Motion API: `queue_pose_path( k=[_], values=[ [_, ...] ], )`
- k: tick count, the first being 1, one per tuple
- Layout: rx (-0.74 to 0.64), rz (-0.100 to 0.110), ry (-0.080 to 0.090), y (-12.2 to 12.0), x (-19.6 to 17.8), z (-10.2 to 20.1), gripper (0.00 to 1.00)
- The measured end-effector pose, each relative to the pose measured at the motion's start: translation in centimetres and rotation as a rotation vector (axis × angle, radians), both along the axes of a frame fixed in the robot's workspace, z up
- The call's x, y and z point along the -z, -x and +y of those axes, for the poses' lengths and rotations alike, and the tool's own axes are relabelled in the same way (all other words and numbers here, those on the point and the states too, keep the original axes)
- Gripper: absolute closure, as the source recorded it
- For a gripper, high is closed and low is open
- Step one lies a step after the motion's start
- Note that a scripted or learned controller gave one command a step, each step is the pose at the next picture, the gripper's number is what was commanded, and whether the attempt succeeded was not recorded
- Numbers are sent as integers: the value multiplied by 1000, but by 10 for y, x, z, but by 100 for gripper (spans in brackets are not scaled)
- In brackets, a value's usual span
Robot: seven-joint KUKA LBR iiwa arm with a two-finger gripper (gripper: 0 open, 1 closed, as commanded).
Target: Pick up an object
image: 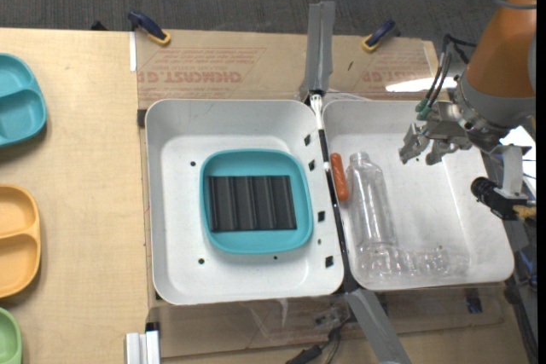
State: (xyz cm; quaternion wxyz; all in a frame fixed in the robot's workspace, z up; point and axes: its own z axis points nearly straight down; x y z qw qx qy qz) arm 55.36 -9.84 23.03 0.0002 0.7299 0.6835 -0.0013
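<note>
Right bin point(478, 209): bottle point(371, 205) left of fingers point(424, 147).

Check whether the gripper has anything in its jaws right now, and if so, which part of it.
Nothing is held. The gripper hangs above the right bin, apart from the clear bottle and the orange hot dog.

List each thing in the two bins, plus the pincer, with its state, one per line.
Teal tray: flat in the left bin, dark ridged insert facing up.
Clear bottle: lying on its side in the right bin, apart from the pincer.
Second clear bottle: on its side along the near wall.
Orange piece: lying by the bins' divider.
Pincer: over the right bin, nothing seen between its fingers.
</note>
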Motion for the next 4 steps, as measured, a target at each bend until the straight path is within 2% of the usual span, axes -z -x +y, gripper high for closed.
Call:
queue_pose_path(
  k=[1, 2, 3, 4],
  values=[
    [0, 0, 0, 0, 0, 0, 0],
    [-170, 1, 0, -11, -3, 26, 0],
    [-73, 1, -1, 25, 83, -29, 0],
    [210, 0, 0, 8, 47, -112, 0]
  ],
)
